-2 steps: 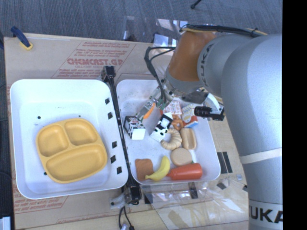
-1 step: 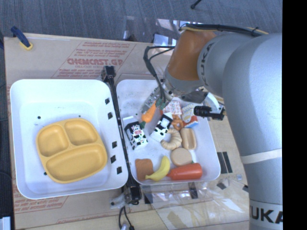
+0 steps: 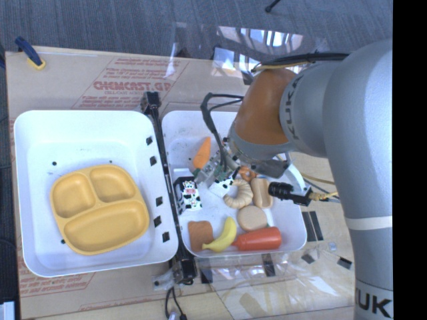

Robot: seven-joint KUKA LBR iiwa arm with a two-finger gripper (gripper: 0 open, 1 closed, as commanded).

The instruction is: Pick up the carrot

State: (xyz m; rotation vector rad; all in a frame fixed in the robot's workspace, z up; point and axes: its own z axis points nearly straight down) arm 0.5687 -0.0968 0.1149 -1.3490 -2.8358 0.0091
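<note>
A: We're over the right bin (image 3: 293,242) now, and the carrot (image 3: 202,153) lies tilted near its upper left part, orange and free of the other food.

B: We see the gripper (image 3: 220,171) just beside it, low by the carrot's lower end. Whether it's spread or pinched, we cannot tell; the wrist hides too much.

A: Below, we've got a croissant (image 3: 239,194), a banana (image 3: 223,237) and a red sausage (image 3: 259,239) along the near wall.

B: And in the left bin (image 3: 33,139), we spot a yellow divided plate (image 3: 100,209), well apart from the arm.
</note>
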